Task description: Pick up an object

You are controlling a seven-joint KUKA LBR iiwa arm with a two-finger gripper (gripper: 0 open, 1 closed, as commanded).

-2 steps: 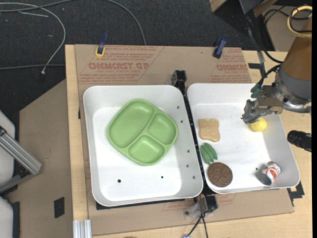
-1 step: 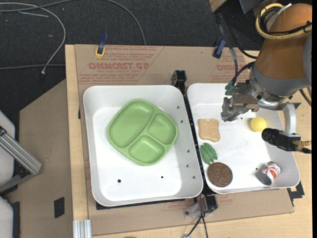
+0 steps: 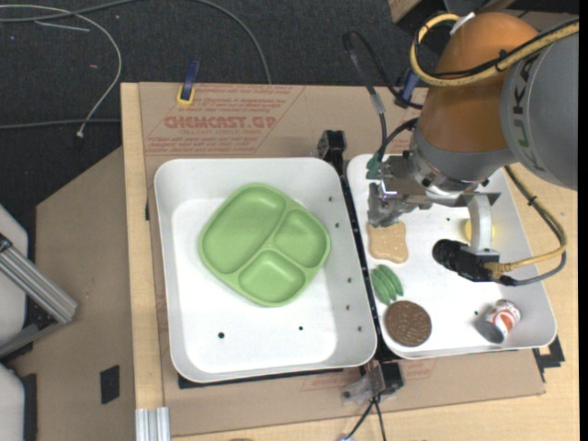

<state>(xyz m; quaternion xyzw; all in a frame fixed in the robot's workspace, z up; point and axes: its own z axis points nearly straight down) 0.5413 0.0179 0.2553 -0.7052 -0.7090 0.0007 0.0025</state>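
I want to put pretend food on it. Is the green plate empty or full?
Empty. All three compartments of the green plate show bare green, with nothing lying in them.

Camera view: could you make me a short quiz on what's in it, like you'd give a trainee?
1. True or false: the green plate lies in the left bin.
2. Fill in: between the tan piece and the brown disc lies a green ___.
3. The gripper is closest to: A the green plate, B the tan piece, C the brown disc.
Key: 1 true; 2 leaf; 3 B.
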